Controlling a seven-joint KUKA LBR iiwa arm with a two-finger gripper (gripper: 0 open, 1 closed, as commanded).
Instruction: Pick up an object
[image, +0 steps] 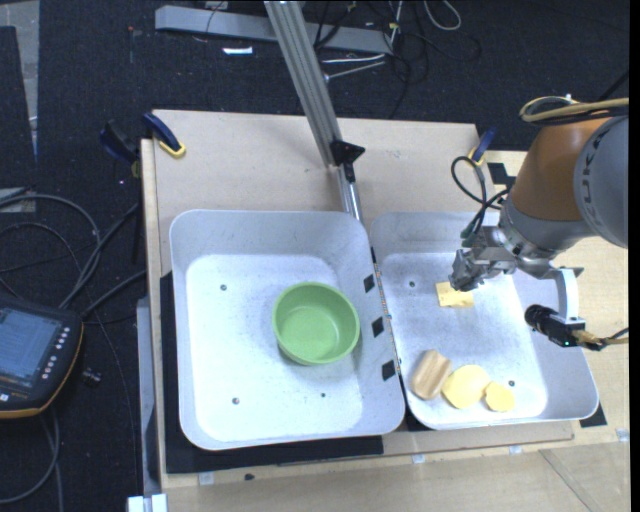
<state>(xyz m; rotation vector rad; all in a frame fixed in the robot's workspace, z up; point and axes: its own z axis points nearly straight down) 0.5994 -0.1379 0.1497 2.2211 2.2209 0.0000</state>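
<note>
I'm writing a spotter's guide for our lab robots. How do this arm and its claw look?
The arm is rounded and grey, with a broad orange band above the wrist. Black cables loop along it. The claw is a small, dark grey metal assembly. A white bracket with a black part hangs below the wrist.

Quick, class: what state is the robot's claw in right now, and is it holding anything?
Claw: down in the right bin, right at the yellow piece; open or closed cannot be told, and no hold is visible.

I see my arm (575, 190) reaching in from the right, orange band above the wrist, wrist bent downward, gripper (466, 276) low and pointing down, finger state unclear
</note>
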